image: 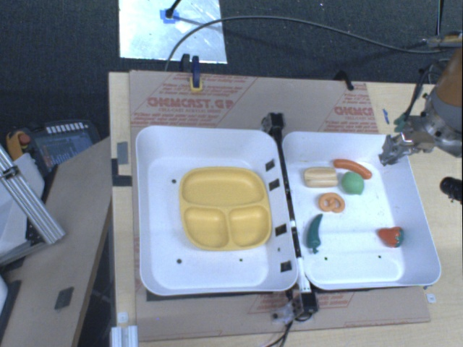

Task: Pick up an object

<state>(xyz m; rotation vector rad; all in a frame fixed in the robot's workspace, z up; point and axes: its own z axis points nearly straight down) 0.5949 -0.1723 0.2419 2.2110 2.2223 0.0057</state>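
Two bins (pixel 217 280): one yellow tray (pixel 223 207), six toys (pixel 329 202); gripper (pixel 391 150) state unclear.

Tray (pixel 221 207) in left bin (pixel 155 194); food right bin (pixel 412 215).

Smooth glossy white plastic bins (pixel 210 139), matt yellow plastic tray (pixel 223 207), brown printed cardboard (pixel 239 96) beneath.

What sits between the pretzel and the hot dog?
The green ball lies between the pretzel and the hot dog, seen in the camera view.
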